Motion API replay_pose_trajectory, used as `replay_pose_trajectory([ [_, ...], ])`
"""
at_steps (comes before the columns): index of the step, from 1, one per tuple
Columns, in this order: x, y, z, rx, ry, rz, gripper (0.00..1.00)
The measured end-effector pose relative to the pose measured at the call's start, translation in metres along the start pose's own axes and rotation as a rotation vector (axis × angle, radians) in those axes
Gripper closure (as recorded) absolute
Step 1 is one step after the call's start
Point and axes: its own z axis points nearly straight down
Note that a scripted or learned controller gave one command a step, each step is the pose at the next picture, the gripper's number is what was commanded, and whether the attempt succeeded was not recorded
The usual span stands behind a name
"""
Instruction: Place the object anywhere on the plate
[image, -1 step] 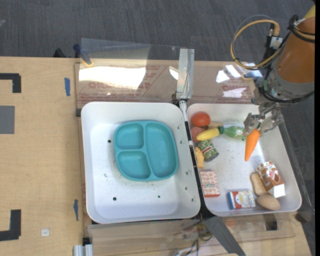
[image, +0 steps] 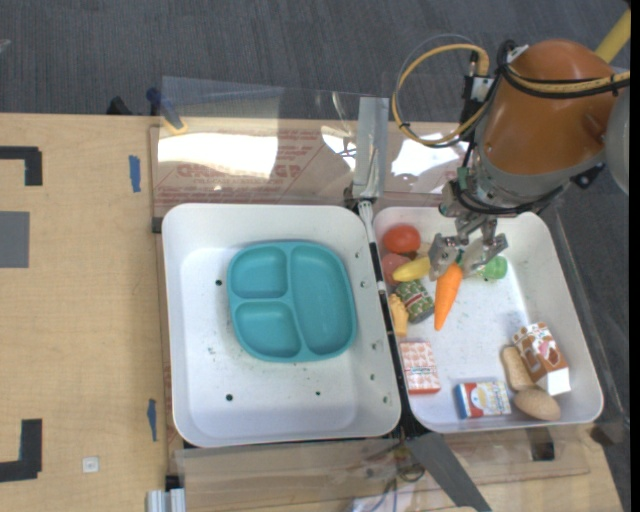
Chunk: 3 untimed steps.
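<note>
- The left bin (image: 190, 330) holds a teal plate (image: 292, 300) with three compartments, nothing on it.
- The right bin (image: 570, 330) holds a tomato (image: 402, 238), a yellow piece (image: 410, 270), a carrot (image: 447, 292), a green piece (image: 494, 267), small boxes (image: 418, 366) and bread-like items (image: 537, 404).
- The claw (image: 466, 248) hangs over the carrot's top end; whether it grips the carrot I cannot tell.

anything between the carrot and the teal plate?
Yes. In the camera view, the yellow-and-green toy food pieces and the bins' adjoining rims lie between the carrot and the plate.
</note>
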Motion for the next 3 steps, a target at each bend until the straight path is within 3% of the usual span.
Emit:
replay_pose_trajectory([
  [1,-0.057,0.014,-0.006,-0.002,0.002,-0.359,1.0],
  [2,-0.152,0.008,-0.044,0.007,0.001,-0.429,1.0],
  [3,-0.149,0.007,-0.042,0.005,0.002,-0.425,0.0],
])
